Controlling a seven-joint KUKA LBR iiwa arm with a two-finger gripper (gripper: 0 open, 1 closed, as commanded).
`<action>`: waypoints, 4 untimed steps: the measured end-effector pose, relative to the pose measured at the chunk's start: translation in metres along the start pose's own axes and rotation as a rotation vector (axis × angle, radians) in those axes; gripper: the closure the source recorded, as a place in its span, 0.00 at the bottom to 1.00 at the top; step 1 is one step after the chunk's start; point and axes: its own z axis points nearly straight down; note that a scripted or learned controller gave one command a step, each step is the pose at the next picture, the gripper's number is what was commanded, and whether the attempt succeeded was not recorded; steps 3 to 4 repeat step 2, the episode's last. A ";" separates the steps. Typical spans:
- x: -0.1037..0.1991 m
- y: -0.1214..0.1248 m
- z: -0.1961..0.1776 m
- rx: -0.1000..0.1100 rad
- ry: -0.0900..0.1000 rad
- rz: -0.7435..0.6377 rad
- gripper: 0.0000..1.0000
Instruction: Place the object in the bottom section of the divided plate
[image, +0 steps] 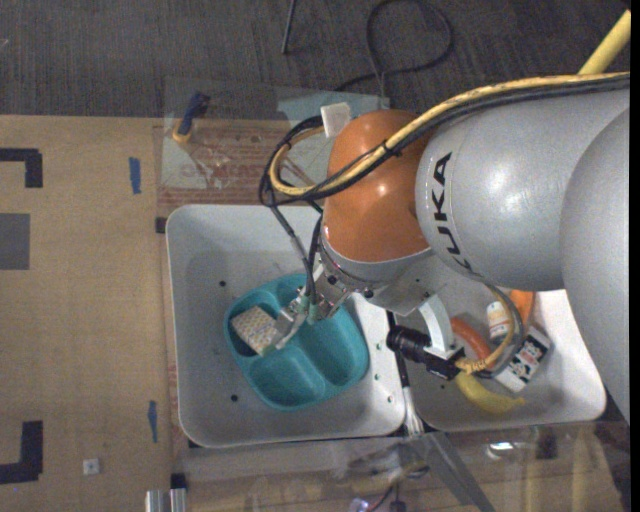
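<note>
A teal divided plate (300, 375) lies in the left white bin (200, 330). My gripper (290, 322) reaches down over the plate's upper left part. A small beige, speckled block (253, 328) sits at the fingertips, over the plate's left section; it looks pinched between the fingers. The big grey arm with its orange band (375, 200) hides the plate's upper right rim.
The right bin (575, 395) holds a yellow banana (488, 395), an orange piece (470, 335), a small bottle (497, 320) and a black-and-white box (525, 360). Cables loop above the arm. Brown bench with blue tape marks lies to the left.
</note>
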 end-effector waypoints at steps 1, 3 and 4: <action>-0.067 0.008 0.004 -0.002 -0.003 -0.046 0.00; -0.018 0.011 -0.109 -0.002 -0.002 0.046 0.00; -0.018 0.011 -0.109 -0.002 -0.002 0.046 0.00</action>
